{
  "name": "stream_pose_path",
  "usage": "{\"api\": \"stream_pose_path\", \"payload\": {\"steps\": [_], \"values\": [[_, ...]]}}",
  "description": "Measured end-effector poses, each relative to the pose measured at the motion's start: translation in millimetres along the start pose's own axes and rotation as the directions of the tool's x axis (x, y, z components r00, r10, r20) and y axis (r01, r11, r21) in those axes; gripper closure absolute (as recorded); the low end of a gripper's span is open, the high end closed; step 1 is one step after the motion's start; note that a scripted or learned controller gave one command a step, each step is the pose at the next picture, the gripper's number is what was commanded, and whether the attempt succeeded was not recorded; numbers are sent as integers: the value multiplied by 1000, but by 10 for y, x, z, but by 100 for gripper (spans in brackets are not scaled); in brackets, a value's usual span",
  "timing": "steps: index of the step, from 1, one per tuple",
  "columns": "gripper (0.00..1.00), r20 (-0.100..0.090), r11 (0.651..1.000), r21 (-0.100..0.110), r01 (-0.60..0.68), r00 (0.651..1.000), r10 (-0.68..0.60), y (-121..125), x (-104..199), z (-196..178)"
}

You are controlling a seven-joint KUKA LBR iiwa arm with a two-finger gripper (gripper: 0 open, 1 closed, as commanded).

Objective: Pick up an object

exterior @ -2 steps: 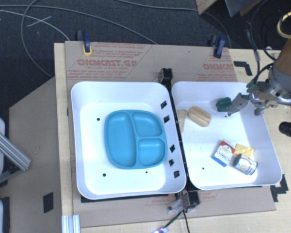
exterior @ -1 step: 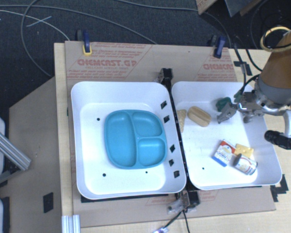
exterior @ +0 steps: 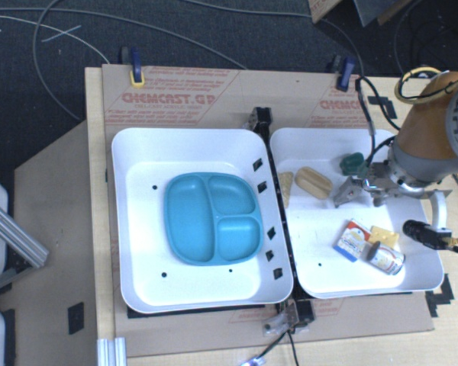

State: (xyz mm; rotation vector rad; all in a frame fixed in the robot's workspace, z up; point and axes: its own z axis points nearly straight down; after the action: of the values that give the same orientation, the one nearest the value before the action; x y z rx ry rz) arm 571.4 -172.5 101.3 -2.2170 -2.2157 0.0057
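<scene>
Bins (exterior: 130,204): two. One blue divided plate (exterior: 214,217) sits mid-left. My gripper (exterior: 359,191) hangs fingers spread, holding nothing, at right, between one tan block (exterior: 314,181), one green piece (exterior: 353,161), one small packet (exterior: 352,241), one can (exterior: 385,259).

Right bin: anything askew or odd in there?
Nothing spilled or damaged. The right bin holds loose items lying at mixed angles: a tan block, a green object, a small box and a can on its side. The claw hovers by the block.
</scene>
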Motion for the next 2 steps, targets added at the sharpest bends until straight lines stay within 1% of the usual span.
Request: {"api": "stream_pose_path", "payload": {"steps": [1,2], "values": [[0,1,1000,-3,1,1000,-1,-2,6,174],[100,1,1000,-8,1,1000,-1,11,6,48]]}}
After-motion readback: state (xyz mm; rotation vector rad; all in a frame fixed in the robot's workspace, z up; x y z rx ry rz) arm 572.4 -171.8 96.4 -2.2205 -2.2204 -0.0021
